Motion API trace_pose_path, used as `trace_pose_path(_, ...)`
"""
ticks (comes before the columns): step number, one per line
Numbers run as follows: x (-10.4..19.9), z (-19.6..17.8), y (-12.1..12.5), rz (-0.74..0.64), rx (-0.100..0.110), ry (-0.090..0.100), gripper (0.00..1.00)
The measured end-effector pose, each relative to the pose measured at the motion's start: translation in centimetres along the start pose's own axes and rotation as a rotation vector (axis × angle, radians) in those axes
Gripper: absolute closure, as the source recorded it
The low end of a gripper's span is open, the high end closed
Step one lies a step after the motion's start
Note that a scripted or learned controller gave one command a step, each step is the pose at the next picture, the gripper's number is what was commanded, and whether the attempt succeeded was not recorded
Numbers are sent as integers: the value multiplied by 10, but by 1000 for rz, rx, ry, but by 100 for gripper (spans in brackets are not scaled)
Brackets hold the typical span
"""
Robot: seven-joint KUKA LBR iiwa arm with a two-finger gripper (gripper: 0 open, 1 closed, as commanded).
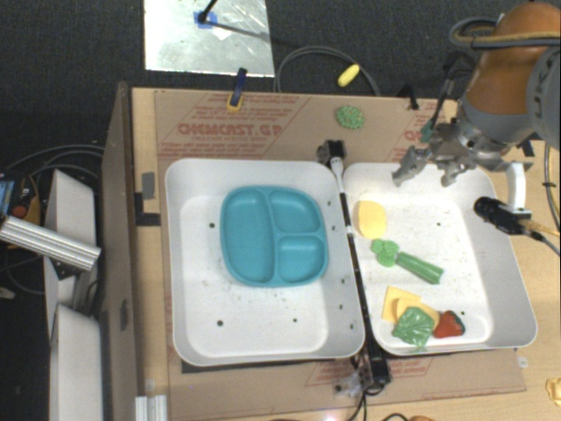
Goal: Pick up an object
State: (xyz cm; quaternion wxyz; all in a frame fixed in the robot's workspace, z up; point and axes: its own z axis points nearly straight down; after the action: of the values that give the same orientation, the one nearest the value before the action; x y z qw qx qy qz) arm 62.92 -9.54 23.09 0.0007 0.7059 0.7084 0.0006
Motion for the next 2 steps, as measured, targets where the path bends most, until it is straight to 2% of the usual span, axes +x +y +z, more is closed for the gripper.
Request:
trace_pose_path(1, -15, 89, -64, 5, 11, 2, 0)
trace_pose_path(2, -42, 135, -136, 8, 10, 1, 0)
